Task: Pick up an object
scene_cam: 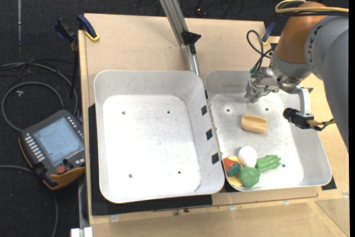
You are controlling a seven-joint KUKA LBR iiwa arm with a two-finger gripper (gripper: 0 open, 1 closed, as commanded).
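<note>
My gripper (253, 95) hangs over the back part of the right bin (310, 147), with nothing visible between its fingers. Just in front of it and slightly right lies a tan bread-like piece (254, 124). Near the bin's front edge sits a cluster: a white egg (247, 156), a green leafy piece (268, 163), a round green item (249, 176) and a red and yellow piece (232, 166).
The left bin (147, 133) lies beside the right one, their inner rims meeting at dark clips (209, 133). A slanted metal pole (169, 3) comes down to the bins' back junction. A teach pendant (52, 144) rests on the floor at left.
</note>
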